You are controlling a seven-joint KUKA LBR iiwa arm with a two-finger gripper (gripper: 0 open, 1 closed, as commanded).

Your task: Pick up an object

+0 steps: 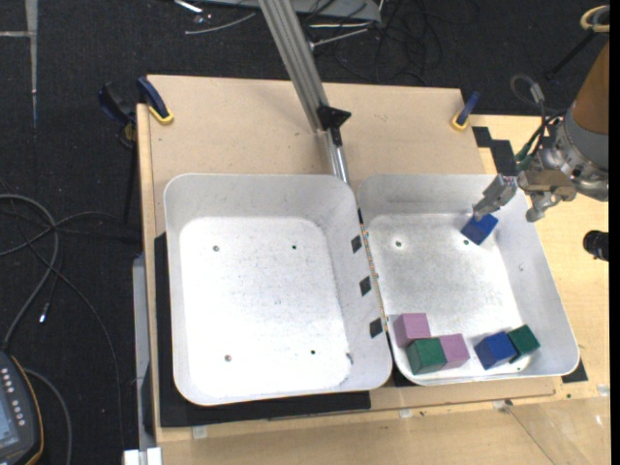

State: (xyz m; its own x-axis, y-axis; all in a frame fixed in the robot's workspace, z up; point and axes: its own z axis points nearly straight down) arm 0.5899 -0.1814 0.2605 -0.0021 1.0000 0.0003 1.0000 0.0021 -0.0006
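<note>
My gripper (pixel 508 211) hangs over the upper right part of the right bin (pixel 426 260), its two fingers spread apart and nothing between them. A small blue block (pixel 479 228) sits right at the tip of the left finger (pixel 492 200), outside the gap; I cannot tell whether it touches the finger or rests on the bin floor. Along the bin's near edge lie a pink block (pixel 414 326), a second pink block (pixel 453 349), a green block (pixel 425 356), a blue block (pixel 495 349) and a dark green block (pixel 524 340).
The left bin (pixel 257 279) stands beside the right one, sharing a middle rim with black clips (pixel 366 284). A slanted metal pole (pixel 295 51) crosses the bench's back. Clamps (pixel 153 100) sit at the board's far corners.
</note>
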